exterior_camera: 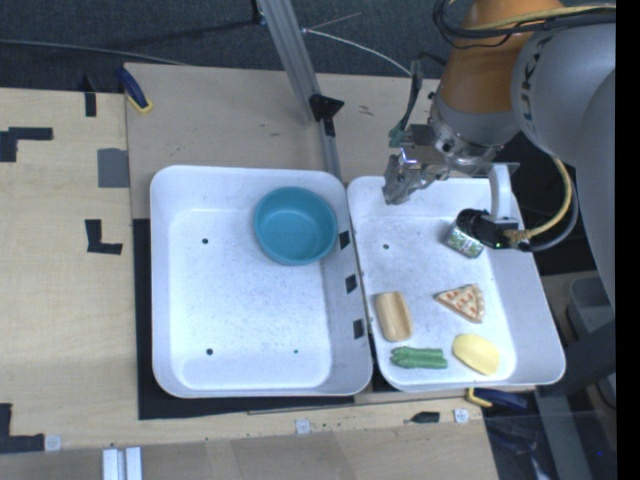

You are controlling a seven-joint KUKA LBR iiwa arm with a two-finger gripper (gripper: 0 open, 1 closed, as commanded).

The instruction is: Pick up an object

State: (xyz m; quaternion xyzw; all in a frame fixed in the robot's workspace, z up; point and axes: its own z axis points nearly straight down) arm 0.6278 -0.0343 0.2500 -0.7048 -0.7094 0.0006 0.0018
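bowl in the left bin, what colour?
Blue, a plain teal-leaning shade with no pattern. The bowl shows clearly in the camera view, at the left bin's far right corner.

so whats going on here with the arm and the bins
The arm's gripper hangs over the far end of the right bin, with nothing seen between its fingers. That bin holds a small can, a pizza slice, a hot dog, a green pod and a yellow piece, all lying loose and apart from the gripper. The left bin holds a blue bowl. Nothing has been picked up yet.
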